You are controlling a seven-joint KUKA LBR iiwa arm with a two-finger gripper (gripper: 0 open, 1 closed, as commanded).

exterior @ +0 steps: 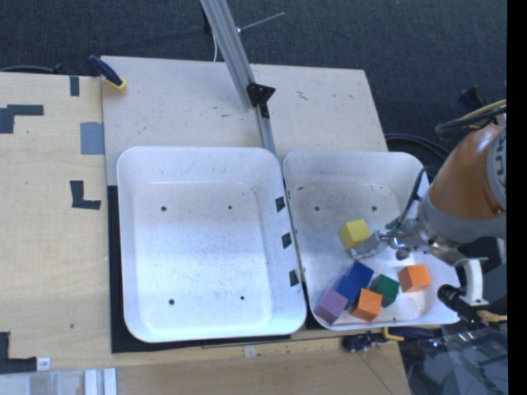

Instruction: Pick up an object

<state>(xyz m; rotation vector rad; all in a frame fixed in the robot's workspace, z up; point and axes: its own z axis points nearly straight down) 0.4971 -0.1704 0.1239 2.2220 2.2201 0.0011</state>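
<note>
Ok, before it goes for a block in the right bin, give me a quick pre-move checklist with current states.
1. Gripper over the right bin: ok.
2. Yellow block stands apart from the other blocks: ok.
3. Gripper beside the yellow block, to its right: ok.
4. Block already held: cannot tell.
5. Blue block, green block, purple block and two orange blocks are crowded together: not ok for a clean pick.
</note>
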